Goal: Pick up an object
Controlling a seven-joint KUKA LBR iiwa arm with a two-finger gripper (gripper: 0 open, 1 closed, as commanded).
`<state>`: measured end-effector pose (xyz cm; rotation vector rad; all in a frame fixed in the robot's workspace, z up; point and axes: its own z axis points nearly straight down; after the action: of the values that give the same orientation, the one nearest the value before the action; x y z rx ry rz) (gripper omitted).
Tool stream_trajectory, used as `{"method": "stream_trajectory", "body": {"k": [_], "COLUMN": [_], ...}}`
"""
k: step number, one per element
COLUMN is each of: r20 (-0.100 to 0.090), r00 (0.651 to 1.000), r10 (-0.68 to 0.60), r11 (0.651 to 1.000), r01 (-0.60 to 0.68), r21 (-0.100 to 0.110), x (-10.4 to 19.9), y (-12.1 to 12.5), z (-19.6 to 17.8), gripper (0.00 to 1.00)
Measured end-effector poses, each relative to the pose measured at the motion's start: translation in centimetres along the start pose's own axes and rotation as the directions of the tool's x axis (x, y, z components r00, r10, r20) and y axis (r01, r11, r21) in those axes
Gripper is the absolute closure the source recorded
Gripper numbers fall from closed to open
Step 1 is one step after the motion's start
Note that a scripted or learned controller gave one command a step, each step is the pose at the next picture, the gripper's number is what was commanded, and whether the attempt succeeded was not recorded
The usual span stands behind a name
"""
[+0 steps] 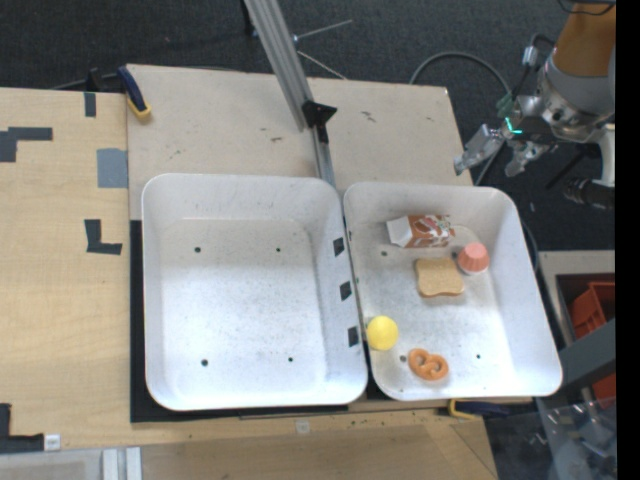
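The right bin [520, 258] holds several small items: a white and red packet [422, 231], a pink cup-like piece [474, 258], a tan slice of bread [439, 278], a yellow ball [382, 333] and an orange pretzel [428, 365]. My gripper [498, 156] hangs above the bench just beyond the bin's far right corner, with its two fingers spread apart and nothing between them. It is well above and to the right of the packet.
The left bin [160, 268] sits beside the right one. A slanted metal pole [285, 53] rises behind the bins. A blue and yellow clamp [135, 93] lies at the bench's far left corner. A cable [450, 63] loops behind the right bin.
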<state>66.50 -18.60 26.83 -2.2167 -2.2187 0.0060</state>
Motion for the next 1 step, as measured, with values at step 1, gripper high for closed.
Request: {"method": "stream_trajectory", "body": {"k": [1], "r20": [0.002], "r00": [1.0], "r10": [-0.001], "r11": [1.0], "r01": [0.001], "r21": [-0.005], "x": [0.0], "y": [0.08], "z": [-0.35], "gripper": [0.0]}}
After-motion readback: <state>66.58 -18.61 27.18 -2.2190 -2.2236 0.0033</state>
